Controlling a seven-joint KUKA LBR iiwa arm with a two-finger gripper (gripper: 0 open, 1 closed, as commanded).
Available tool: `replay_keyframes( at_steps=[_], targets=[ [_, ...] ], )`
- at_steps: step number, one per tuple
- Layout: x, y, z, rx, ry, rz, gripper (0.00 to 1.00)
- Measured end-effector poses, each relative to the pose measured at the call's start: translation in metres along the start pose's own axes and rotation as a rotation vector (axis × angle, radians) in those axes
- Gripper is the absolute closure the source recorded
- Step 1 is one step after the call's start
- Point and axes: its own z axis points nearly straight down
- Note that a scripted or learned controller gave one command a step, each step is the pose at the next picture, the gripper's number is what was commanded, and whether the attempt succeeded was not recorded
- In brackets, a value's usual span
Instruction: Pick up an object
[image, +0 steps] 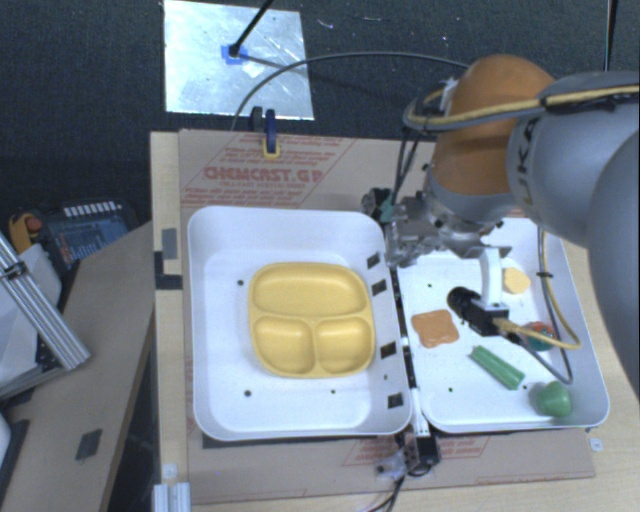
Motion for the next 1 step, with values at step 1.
replay_keyframes(
  at_steps=[1],
  targets=[
    [0.0504, -0.0078, -0.0053, 0.001, 0.000, 0.001, 1.00]
  ],
)
